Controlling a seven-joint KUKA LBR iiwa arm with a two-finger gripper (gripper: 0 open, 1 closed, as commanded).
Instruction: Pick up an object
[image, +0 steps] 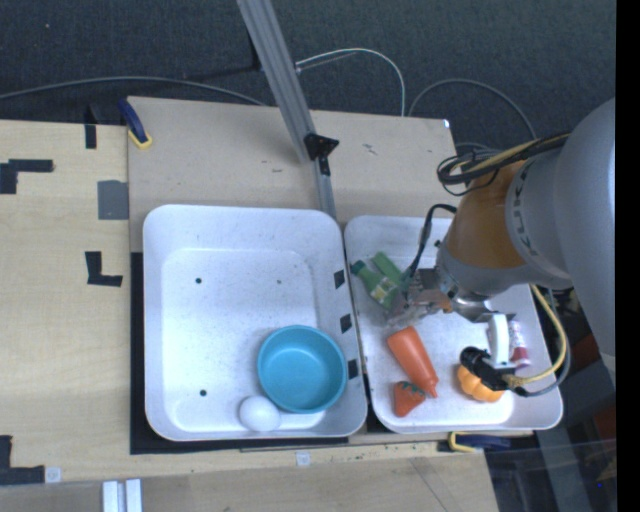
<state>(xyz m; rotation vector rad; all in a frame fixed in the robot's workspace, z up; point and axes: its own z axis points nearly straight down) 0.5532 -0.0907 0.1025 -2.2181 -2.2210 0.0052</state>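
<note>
Your left bin (190, 250) holds a blue bowl (300, 368) and a white ball (258, 412). In the right bin (535, 405), the gripper (415, 300) sits by a green object (382, 275); I cannot tell its finger state. The orange carrot (412, 360) lies below, its long axis running upper-left to lower-right.

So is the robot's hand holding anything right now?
Gripper: low in the right bin, between the green object and the orange carrot-shaped toy. Cannot tell if it's holding anything.
</note>
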